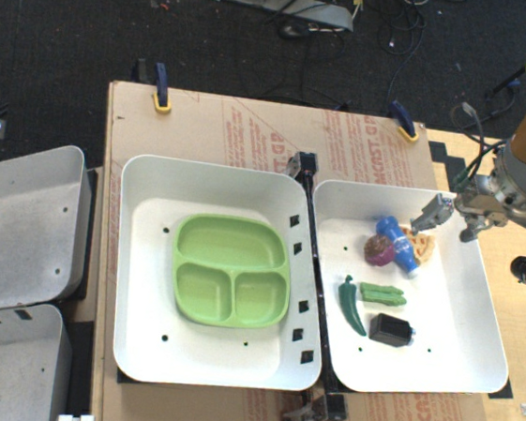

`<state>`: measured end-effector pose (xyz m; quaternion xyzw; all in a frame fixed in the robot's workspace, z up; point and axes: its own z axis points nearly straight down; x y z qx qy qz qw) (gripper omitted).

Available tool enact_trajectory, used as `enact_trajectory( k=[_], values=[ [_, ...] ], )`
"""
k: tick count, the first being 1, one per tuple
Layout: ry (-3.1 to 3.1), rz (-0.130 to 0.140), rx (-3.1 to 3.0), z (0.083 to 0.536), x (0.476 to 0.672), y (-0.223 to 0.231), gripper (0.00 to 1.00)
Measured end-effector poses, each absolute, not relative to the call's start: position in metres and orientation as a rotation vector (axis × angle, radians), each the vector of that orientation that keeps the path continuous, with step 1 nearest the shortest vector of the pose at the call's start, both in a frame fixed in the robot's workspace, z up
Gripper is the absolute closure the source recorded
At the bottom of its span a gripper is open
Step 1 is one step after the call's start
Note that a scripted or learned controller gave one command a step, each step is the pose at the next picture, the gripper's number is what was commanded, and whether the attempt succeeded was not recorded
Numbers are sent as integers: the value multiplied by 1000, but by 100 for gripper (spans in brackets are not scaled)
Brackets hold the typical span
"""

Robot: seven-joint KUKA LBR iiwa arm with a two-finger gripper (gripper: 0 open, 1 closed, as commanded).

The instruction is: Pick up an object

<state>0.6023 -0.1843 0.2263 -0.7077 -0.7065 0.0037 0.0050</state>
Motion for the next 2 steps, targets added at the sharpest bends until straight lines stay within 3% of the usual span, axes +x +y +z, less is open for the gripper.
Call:
enact_trajectory(
  k=[1, 2],
  values=[
    [-2223, 1, -2221, 234, 605, -184, 0],
    [-2221, 1, -2223, 191, 600, -188, 0]
  ],
)
